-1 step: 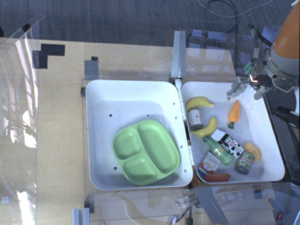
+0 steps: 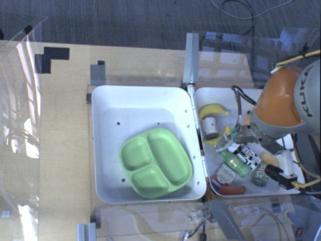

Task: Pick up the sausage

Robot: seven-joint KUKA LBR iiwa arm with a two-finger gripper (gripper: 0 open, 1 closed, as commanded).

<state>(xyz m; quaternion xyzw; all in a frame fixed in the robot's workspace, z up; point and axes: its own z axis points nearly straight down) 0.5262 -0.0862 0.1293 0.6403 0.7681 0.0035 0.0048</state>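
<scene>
The grey arm with its orange band leans in from the right over the right-hand shallow white bin; the left-hand shallow white bin bears a light green plastic plate with three compartments; in the right bin lie a yellow banana, a small white-labelled can, a green bottle and, smallest, the reddish-brown sausage, flat at the bin's near rim, just beside a small labelled packet. The two-finger gripper hangs above the bottle, well apart from the sausage; whether it is spread or closed I cannot tell. To do the step well, I judge it should travel toward the near rim, turn to span the sausage's narrow width, and descend clear of the packet and bin wall. The wrist blocks part of the clutter; the items near a black-and-white carton are hard to identify.
</scene>
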